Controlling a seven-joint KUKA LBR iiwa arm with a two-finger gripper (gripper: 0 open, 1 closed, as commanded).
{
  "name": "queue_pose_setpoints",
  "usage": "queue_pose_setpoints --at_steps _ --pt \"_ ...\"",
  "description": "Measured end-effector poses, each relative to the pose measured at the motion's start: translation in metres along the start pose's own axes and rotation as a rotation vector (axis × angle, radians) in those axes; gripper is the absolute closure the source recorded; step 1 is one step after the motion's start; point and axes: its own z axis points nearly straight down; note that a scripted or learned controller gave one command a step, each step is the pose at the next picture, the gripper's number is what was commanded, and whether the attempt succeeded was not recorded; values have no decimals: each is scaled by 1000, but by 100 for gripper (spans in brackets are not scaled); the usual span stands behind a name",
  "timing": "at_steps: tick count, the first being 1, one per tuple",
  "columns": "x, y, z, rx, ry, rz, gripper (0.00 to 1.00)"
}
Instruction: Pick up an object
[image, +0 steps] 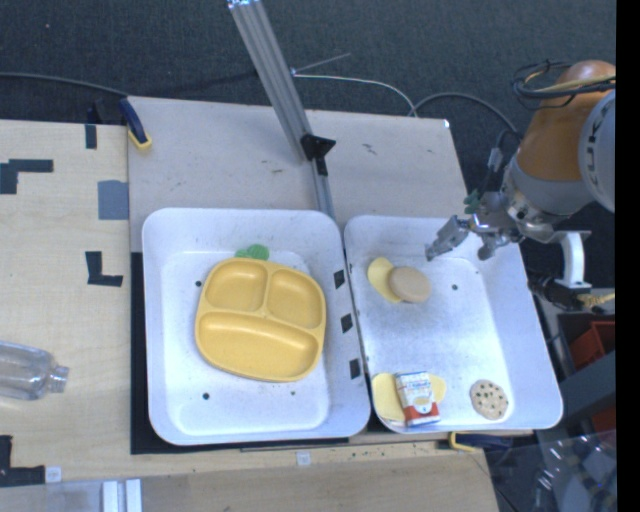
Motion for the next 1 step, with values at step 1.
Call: queue_pose_setpoints --at_steps 1 --pt "55 -60 116 2 -1 1 0"
